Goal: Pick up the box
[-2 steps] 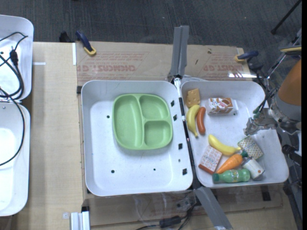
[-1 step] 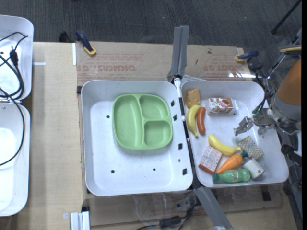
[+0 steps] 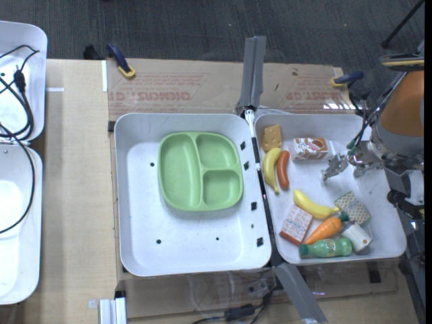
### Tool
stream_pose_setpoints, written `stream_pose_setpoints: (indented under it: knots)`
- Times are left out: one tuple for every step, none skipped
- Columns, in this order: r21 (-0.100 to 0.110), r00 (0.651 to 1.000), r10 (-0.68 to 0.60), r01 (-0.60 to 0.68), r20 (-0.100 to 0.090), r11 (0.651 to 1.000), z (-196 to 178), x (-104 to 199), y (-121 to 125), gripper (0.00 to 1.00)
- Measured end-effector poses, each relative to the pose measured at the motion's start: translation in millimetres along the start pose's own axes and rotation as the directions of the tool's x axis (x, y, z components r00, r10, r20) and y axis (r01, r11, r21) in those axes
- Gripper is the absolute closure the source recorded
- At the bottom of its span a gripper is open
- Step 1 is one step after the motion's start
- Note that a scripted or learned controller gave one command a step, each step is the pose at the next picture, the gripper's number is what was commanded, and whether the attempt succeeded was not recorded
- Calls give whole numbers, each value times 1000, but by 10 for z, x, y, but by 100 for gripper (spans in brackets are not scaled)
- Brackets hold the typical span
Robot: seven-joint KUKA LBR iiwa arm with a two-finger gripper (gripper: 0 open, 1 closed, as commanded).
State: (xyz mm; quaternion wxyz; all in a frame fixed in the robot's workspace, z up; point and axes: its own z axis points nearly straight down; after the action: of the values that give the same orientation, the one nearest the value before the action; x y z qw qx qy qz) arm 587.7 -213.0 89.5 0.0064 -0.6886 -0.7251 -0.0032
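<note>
A wooden bench [image 3: 74, 181] carries two shallow white plastic bins side by side, seen from above at a slant. The larger-looking left bin [image 3: 135, 248] holds one thing, a pale green plastic plate with three compartments [image 3: 200, 171], lying flat near the bin's middle. The right bin [image 3: 388, 245] is crowded with toy food and small packages.

The grey arm with its orange band [image 3: 403, 110] reaches in over the right bin's far right corner. Its two-finger gripper [image 3: 337, 164] hangs above bare bin floor at the upper right, the metal fingers parted a little with nothing between them. Judging from this, the pick has not begun: the task's thing is not yet grasped.

Which item is the box is not certain. The likeliest is the small white and red carton with a printed face [image 3: 310, 148], lying just left of the gripper near the bin's back wall. A flat pink and white patterned packet [image 3: 295, 224] lies nearer the front, touching a toy carrot [image 3: 324, 229].

Around these lie a yellow toy banana [image 3: 271, 168] pressed against a red toy sausage [image 3: 283, 170], a second banana [image 3: 313, 205], a green bottle [image 3: 326, 248], an orange cracker-like square [image 3: 271, 138], a chequered green packet [image 3: 354, 208] and a small white cup-like pot [image 3: 358, 237].

The carton has open floor on its right side, so little seems to block an approach; the sausage sits near on its left
</note>
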Motion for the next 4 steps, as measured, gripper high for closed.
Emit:
stream_pose_setpoints:
  knots:
    - [-4,986,168,-168,-3,986,-5,33,65,0]
    - [-1,985,174,-174,12,985,12,487,31,0]
    - [-2,992,129,-129,13,992,6,782,481,0]
    - [-4,982,186,-186,14,983,-663,281,74,0]
